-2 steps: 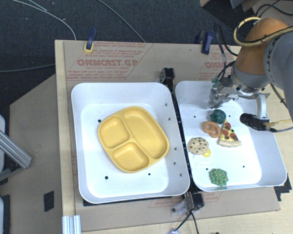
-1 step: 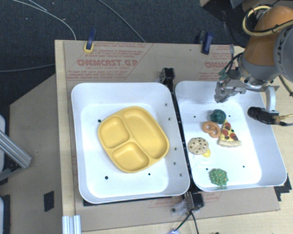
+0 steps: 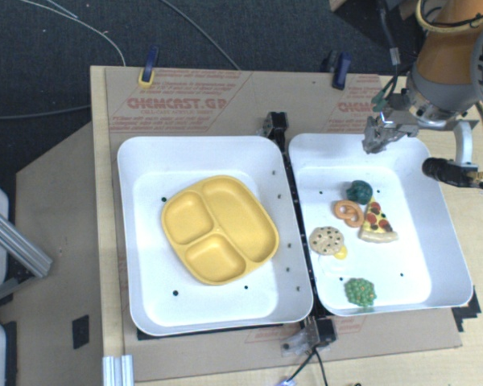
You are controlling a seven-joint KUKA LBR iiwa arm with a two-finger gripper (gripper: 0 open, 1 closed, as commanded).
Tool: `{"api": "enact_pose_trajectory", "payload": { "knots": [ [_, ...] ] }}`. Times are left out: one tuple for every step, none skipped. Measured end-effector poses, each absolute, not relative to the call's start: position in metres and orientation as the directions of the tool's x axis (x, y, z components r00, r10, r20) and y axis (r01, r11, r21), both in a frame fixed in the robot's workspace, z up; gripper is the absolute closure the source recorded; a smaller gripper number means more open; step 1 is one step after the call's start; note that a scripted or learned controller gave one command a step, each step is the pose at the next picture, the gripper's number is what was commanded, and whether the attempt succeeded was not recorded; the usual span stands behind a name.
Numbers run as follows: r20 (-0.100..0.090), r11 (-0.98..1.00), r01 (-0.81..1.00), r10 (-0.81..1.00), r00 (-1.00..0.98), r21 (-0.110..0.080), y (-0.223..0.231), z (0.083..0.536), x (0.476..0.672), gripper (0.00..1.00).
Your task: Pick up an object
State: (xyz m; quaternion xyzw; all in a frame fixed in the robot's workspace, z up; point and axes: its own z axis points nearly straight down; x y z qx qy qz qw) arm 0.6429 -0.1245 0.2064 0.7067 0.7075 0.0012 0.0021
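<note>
We log the scene w/ the right bin (image 3: 435,240) as landmark.

Item 1: right bin, shallow, white, on the worktop (image 3: 225,95), a brown board w/ red print.

Item 2: left bin (image 3: 137,215), white, just beside the right bin on its left, rims nearly touching. Holds a yellow tray (image 3: 218,228) w/ three compartments, lying at a slant.

Item 3: pizza slice (image 3: 377,223), toy, red and yellow, near the middle of the right bin.

Item 4: pretzel (image 3: 348,212), orange, just left of the pizza slice, inside the right bin.

Item 5: teal object (image 3: 359,190), dark, roundish, in the right bin, just above the pretzel and the pizza slice. We can't tell what it is.

Item 6: cookie (image 3: 327,240), tan w/ dark chips, toward the right bin's left side, below the pretzel; a small yellow bit shows at its lower right edge.

Item 7: broccoli piece (image 3: 360,292), green, near the right bin's front edge, apart from the other toys.

Item 8: arm (image 3: 451,47), grey and orange, reaching in over the right bin's far right corner.

Item 9: end effector (image 3: 378,141), over the right bin's far edge, well apart from all the toys. We see nothing between its fingers; whether they are spread or pressed together, we can't tell.

Item 10: two clamps, one yellow-tipped (image 3: 149,67) and one blue (image 3: 338,69), at the worktop's far edge beyond both bins.
</note>
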Motion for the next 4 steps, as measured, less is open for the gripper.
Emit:
{"api": "enact_pose_trajectory", "payload": {
  "knots": [
    [-0.001, 0.001, 1.0, 1.0, -0.001, 0.006, -0.117, 0.265, 0.639, 1.0],
    [-0.001, 0.001, 1.0, 1.0, -0.001, 0.003, -0.117, 0.269, 0.64, 1.0],
    [0.001, 0.004, 1.0, 1.0, -0.004, -0.003, -0.067, 0.251, 0.639, 1.0],
    [0.001, 0.003, 1.0, 1.0, -0.003, -0.001, -0.02, 0.251, 0.64, 1.0]
  ]
}}
